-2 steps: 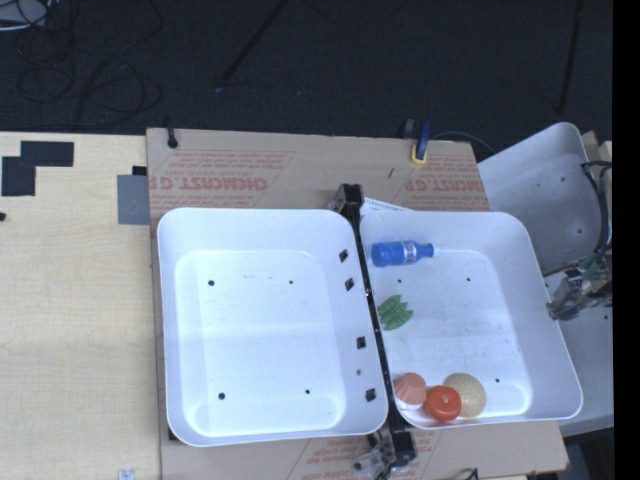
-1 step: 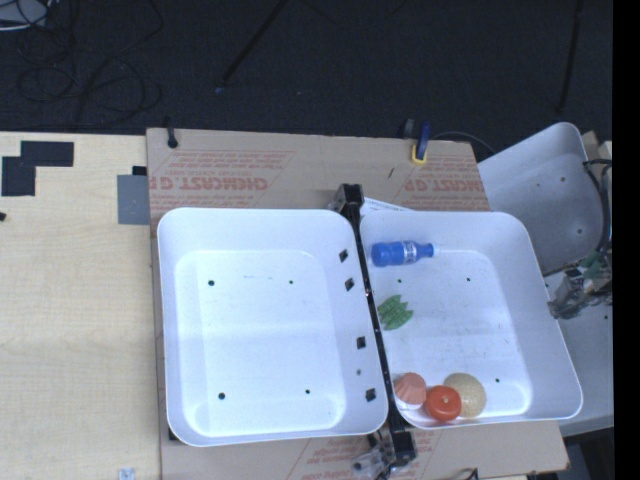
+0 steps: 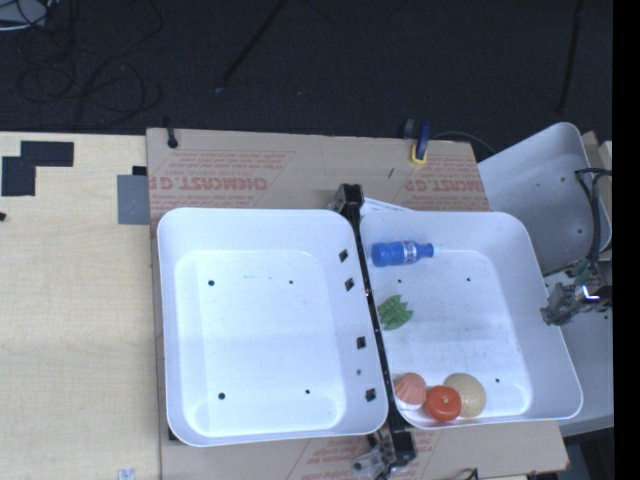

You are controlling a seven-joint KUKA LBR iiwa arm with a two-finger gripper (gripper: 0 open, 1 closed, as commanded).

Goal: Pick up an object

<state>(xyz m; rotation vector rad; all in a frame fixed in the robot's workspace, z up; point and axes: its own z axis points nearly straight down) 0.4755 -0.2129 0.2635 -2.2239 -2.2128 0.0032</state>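
Observation:
The right bin [image 3: 520,268] holds the loose objects. A blue bottle with a white cap [image 3: 402,253] lies on its side near the far left corner. A small green leafy piece [image 3: 394,312] rests by the divider. In the near corner a pale orange-and-white round piece [image 3: 409,388], a red ball [image 3: 442,402] and a beige ball [image 3: 466,392] huddle together. My gripper [image 3: 564,306] shows as a small dark metal shape just outside the bin's right rim, apart from every object.
The left bin [image 3: 180,268] sits beside the right one, with a black divider strip [image 3: 365,308] between them. Both stand on a cardboard sheet [image 3: 300,173]. A grey arm link [image 3: 540,183] looms at the upper right.

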